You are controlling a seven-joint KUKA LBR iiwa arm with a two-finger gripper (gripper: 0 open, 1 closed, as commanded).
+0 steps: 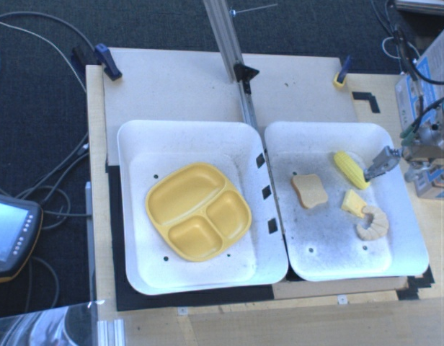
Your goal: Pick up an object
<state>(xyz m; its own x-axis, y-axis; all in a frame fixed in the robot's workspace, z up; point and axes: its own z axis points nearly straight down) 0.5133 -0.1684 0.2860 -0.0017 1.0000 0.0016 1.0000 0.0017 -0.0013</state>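
My pincer point(375, 167) sits at the right bin's point(395, 254) edge, just beside the corn point(349, 169); I cannot tell its state. I'd centre over the cob, straddle its width, then descend.

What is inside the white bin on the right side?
The right bin holds a corn cob, a bread slice, a yellow wedge and a tan ridged piece.

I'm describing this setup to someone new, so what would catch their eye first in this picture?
The big yellow divided plate in the left bin stands out most. In the right bin lie small food pieces: a corn cob, a bread slice and a cheese wedge. The gripper reaches in at the right bin's far edge, beside the corn.
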